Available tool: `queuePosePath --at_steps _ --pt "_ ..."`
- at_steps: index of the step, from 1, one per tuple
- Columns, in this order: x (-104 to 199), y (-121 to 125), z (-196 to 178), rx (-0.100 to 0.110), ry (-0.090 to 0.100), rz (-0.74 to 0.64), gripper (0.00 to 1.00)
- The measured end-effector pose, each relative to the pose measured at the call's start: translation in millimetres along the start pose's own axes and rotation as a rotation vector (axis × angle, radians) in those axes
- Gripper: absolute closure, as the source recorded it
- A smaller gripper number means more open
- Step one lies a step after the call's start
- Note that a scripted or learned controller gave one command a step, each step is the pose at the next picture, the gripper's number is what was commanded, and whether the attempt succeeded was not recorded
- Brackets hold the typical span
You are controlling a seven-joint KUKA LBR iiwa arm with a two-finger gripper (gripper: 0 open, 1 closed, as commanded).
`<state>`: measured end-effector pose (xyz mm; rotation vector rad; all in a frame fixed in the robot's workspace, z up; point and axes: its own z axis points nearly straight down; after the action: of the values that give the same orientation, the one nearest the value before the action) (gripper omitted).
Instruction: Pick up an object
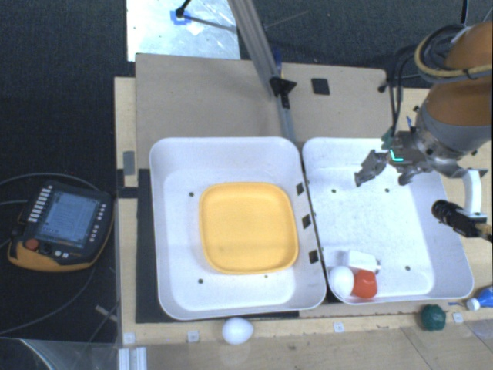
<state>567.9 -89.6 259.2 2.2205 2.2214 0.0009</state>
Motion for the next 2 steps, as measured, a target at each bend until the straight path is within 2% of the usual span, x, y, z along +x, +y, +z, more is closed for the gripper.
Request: queuePosePath --at_steps 1,2 --pt "0 0 0 0.000 0.000 0.000 0.00" --pt "9 -5 51 0.004 0.000 0.000 0.00"
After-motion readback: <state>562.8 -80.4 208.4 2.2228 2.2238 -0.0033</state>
